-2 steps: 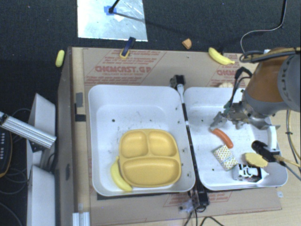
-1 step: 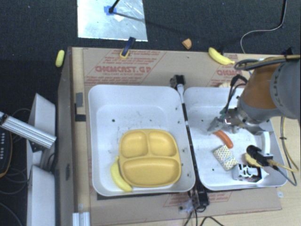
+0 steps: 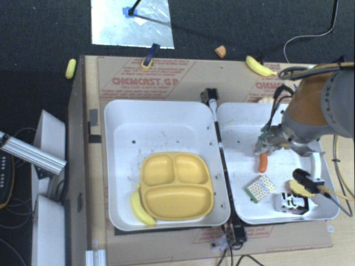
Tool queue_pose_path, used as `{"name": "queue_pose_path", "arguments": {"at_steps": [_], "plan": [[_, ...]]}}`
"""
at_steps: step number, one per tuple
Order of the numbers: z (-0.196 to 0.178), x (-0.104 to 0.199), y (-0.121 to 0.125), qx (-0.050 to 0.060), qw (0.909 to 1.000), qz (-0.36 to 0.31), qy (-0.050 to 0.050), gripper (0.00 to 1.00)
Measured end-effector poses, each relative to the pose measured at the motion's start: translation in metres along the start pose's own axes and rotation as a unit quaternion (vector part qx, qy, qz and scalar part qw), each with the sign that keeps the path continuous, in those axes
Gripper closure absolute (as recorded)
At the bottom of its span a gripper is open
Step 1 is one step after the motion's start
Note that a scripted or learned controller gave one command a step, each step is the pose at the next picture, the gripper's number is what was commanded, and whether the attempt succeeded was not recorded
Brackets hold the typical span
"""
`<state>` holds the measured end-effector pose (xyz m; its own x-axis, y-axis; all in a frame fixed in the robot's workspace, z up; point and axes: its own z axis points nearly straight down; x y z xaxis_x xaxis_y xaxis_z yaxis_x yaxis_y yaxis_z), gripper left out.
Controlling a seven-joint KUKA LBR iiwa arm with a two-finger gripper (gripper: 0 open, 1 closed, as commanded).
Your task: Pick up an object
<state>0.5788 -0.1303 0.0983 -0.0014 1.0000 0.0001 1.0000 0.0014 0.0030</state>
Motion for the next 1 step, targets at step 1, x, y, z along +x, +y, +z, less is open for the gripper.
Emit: {"name": "queue_pose_path", "arguments": {"at_steps": [1], "plan": [[-0.0869,0.0868,0.0206,0.0,1.0,-0.001,0.0,1.0]]}}
